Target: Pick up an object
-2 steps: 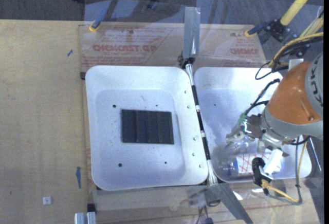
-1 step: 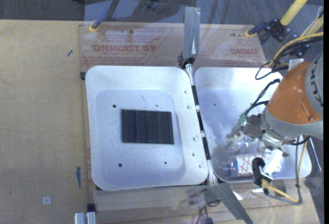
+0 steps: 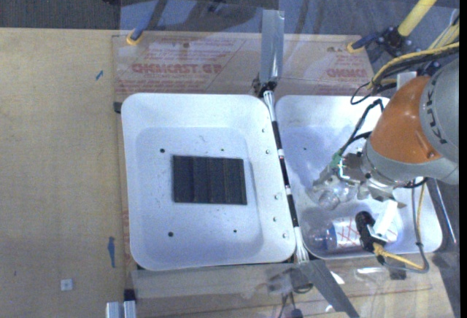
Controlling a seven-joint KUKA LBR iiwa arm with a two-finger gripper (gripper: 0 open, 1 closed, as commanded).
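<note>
Arm reaching in over right bin. Gripper low inside bin near its middle; grip state unreadable from this angle. Clear plastic bottle with red-patterned label lying on its side at bin's near edge, just below gripper. Dark ribbed pad flat in left bin. Both bins side by side on counter.
</note>
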